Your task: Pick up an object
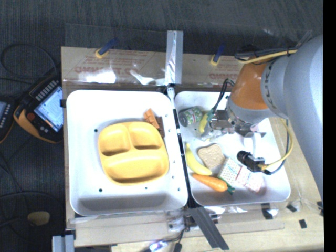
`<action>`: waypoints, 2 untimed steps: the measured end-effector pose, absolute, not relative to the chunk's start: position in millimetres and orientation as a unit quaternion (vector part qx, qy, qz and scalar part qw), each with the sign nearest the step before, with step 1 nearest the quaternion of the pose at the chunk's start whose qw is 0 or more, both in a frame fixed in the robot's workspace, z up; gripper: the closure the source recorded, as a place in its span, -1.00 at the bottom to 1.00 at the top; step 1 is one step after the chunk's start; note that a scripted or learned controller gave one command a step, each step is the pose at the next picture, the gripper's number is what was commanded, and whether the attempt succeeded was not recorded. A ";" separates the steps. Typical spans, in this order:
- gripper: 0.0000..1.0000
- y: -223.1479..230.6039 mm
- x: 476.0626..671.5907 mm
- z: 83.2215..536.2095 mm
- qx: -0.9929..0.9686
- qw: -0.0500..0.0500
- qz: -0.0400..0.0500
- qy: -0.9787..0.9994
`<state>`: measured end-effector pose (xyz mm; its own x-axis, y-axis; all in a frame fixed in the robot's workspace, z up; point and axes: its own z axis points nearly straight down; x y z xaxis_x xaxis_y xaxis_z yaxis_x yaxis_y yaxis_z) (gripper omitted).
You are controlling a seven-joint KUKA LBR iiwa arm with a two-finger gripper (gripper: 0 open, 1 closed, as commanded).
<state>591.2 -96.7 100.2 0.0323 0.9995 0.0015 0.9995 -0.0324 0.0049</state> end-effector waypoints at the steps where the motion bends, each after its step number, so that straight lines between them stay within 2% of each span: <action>1: 1.00 -96.9 636.3 90.2 0.783 0.002 0.002 0.622; 2: 1.00 -80.2 642.9 220.0 0.737 0.000 -0.001 0.676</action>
